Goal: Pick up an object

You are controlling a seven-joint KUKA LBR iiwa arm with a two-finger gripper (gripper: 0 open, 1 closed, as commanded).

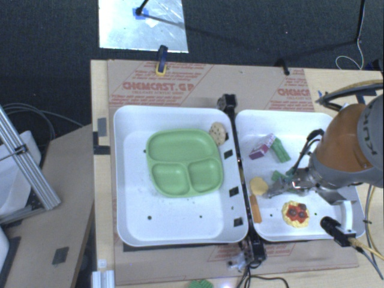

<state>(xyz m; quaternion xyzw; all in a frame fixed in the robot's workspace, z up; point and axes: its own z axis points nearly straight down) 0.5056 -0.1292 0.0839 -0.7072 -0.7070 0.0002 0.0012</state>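
The right bin (300,120) holds several toy foods. A purple and pink packet (261,147) and a green oblong piece (280,151) lie near its far side. A yellow round piece (258,186) and an orange stick (256,209) lie by its left wall. A small pizza-like disc (296,213) with red and yellow toppings sits near the front. My gripper (277,188) is low in the middle of this bin, pointing left, just right of the yellow piece and beside a small dark green piece (278,176). Nothing is visibly held.
The left bin (129,221) bears a green divided plate (185,162), with a brown cookie (218,132) by the plate's far right corner. A black divider with clips (234,167) runs between the bins. The arm's orange band (345,140) hangs over the right bin's right side.
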